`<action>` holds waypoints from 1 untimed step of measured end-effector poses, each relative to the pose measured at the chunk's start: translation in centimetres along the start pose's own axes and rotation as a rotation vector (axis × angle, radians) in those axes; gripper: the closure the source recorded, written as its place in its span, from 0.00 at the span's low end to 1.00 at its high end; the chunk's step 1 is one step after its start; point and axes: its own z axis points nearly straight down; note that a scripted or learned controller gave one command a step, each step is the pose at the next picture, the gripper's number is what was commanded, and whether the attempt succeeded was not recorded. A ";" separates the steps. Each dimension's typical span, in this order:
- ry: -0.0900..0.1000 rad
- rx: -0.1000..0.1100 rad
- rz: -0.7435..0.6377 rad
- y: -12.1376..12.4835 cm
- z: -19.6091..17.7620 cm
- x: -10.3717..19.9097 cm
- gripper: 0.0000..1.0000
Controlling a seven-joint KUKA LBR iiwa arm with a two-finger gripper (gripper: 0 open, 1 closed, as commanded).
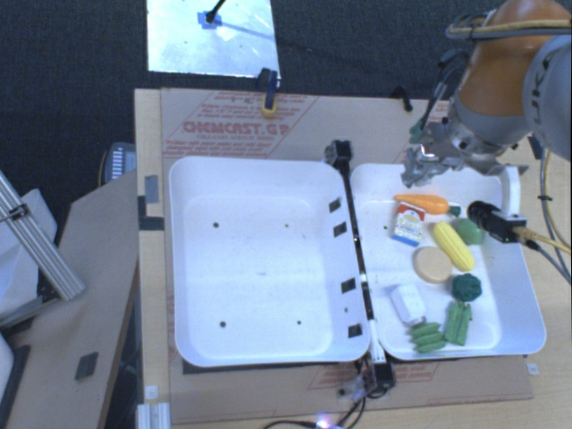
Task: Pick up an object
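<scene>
I see the counter (223, 114) with two white bins. The left bin (259, 257) has lots of open room. The right bin (518, 320) is crowded with toys near its middle and front edge. My end effector (416, 173) hangs over its back edge, just above the orange carrot (422, 203). It is too blurry to tell its grip.

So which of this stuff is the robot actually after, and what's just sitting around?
For the job (any one could be picked):
- carrot
- small carton
- corn cob
- tan disc
- broccoli
- white block
- green pods
- gripper, above the right bin

Just lying about:
- left bin
- cardboard sheet
- shiny panel
</scene>
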 end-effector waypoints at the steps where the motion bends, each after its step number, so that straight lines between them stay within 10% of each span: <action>1: 0.005 0.037 0.009 -11.5 7.5 4.7 1.00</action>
